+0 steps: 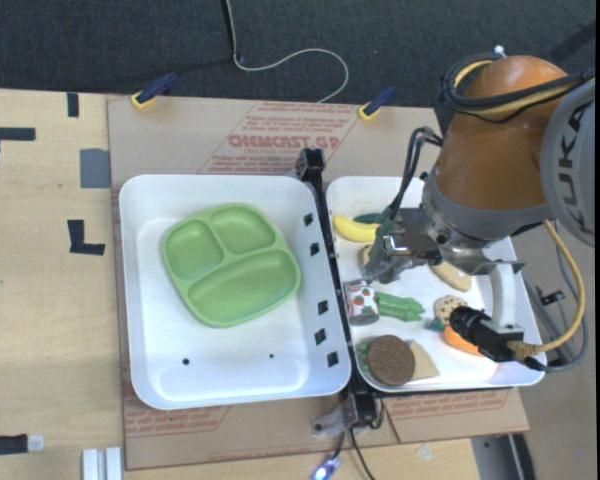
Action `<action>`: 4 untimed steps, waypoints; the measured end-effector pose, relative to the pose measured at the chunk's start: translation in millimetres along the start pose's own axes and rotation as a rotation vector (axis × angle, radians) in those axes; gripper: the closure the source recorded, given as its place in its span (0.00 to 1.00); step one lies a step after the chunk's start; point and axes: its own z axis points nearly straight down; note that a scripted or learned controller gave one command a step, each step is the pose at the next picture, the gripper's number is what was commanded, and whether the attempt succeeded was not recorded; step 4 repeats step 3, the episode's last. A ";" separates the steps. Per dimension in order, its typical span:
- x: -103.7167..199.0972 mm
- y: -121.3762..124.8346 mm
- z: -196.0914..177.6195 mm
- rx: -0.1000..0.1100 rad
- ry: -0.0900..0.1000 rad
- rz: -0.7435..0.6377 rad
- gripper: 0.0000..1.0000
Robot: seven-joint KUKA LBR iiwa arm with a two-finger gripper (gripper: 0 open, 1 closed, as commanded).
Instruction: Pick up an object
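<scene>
The cookie (388,360) lies nearest me, at the right bin's (500,376) front edge. Beyond it sit a small printed block (361,302), a green piece (400,307), an orange piece (459,341) and, toward the back edge, a banana (353,229). My arm's jaws (388,251) hang low over the bin's left half, just beside the banana and above the block; whether they are apart or together I cannot tell, and I see nothing between them. I judge this the approach: no object is picked yet. Next calls for settling squarely on one item before closing. The left bin (150,348) holds a green tray (232,263). Both bins rest on cardboard (270,138) on the wooden counter (40,268), dark floor beyond its back edge.
</scene>
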 end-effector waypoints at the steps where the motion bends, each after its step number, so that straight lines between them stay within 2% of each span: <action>1: 43.8 10.8 -66.1 -0.005 0.001 -0.003 1.00; 2: 42.3 -0.2 -60.2 0.000 0.000 0.001 1.00; 3: 99.1 16.1 -159.7 -0.012 0.003 -0.007 1.00; 4: 99.1 16.1 -159.7 -0.012 0.003 -0.007 1.00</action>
